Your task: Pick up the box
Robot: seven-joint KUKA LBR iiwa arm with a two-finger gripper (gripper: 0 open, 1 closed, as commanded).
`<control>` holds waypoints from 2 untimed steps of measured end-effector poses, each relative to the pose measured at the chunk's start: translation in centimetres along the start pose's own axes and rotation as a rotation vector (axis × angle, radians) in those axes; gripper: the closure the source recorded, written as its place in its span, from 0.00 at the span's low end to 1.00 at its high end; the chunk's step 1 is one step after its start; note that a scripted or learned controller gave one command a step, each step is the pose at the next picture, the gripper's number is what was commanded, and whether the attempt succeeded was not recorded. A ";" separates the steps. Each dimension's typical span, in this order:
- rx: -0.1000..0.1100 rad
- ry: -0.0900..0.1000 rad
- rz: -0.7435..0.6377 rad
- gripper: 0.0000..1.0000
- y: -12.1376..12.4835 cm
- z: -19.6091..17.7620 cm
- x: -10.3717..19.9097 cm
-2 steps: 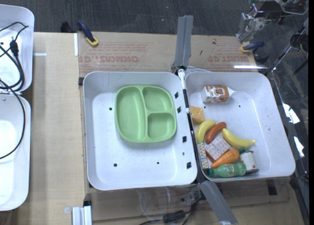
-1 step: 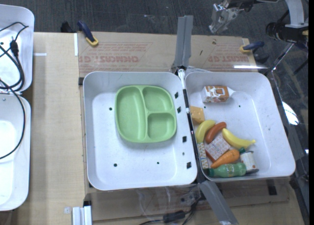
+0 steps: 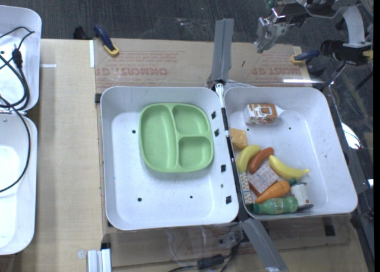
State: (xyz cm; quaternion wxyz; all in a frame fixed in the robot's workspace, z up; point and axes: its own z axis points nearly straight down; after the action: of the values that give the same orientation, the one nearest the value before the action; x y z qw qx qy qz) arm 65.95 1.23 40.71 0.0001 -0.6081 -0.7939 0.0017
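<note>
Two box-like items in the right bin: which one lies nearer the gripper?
The orange-and-white box, alone at the bin's far end below the gripper. The checkered packet lies buried among the toy food.

Red print on cardboard sheet [image 3: 178, 63], upside down: "CHEMCNTR", partly legible.

Divided plate [image 3: 177, 137] in left bin [image 3: 119, 164]; box [image 3: 262, 113] in right bin [image 3: 320, 116], behind banana [image 3: 288, 168].

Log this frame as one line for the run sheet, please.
stage: pre-grasp | gripper: raised behind right bin, holds nothing | box: on right bin floor, far end, untouched | green tray: left bin
</note>
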 end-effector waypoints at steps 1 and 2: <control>-0.003 0.000 -0.090 1.00 0.8 -3.4 2.8; -0.002 0.000 0.045 1.00 0.0 -3.4 -0.1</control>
State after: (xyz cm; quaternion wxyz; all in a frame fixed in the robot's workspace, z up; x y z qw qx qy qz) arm 65.96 1.12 44.09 -0.0004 -0.6259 -0.7799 0.0009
